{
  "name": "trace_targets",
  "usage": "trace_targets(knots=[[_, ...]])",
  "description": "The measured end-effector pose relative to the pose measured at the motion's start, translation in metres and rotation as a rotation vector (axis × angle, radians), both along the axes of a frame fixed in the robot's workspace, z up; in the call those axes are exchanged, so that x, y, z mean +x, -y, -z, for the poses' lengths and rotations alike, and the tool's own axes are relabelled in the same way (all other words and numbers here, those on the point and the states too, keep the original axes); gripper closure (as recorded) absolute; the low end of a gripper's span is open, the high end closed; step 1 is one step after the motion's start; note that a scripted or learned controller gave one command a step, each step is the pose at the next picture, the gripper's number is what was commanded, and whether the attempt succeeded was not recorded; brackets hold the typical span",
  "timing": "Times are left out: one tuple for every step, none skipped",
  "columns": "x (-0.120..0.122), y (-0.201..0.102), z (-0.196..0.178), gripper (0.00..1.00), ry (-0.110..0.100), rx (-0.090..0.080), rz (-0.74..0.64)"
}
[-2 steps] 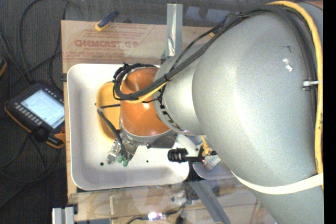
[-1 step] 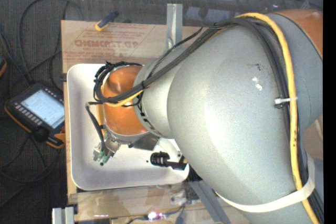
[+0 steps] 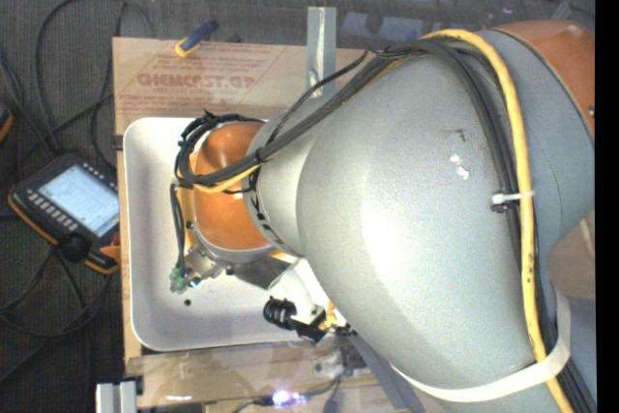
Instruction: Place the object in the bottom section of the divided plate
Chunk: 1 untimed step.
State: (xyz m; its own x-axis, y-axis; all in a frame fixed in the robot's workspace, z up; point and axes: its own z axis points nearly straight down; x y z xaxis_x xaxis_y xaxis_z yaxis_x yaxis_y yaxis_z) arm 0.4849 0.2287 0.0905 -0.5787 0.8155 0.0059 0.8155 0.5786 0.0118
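Dark carpet (image 3: 87, 34) with loose cables (image 3: 68, 5), orange-edged handheld screen (image 3: 73, 203).

One white bin (image 3: 145, 208) shows beneath one grey arm (image 3: 426, 218) with one orange band (image 3: 227, 184). One handheld screen (image 3: 73, 203) lies on the floor. One blue-and-yellow marker (image 3: 194, 38) rests on one cardboard sheet (image 3: 232, 82).

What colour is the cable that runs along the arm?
Yellow. The cable runs along the grey arm beside black ones, seen clearly in the camera view.
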Motion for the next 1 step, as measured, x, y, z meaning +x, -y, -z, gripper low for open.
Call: trace_targets(knots=[[0.0005,0.0852,-0.0007,1.00,0.001,-0.003,-0.145]])
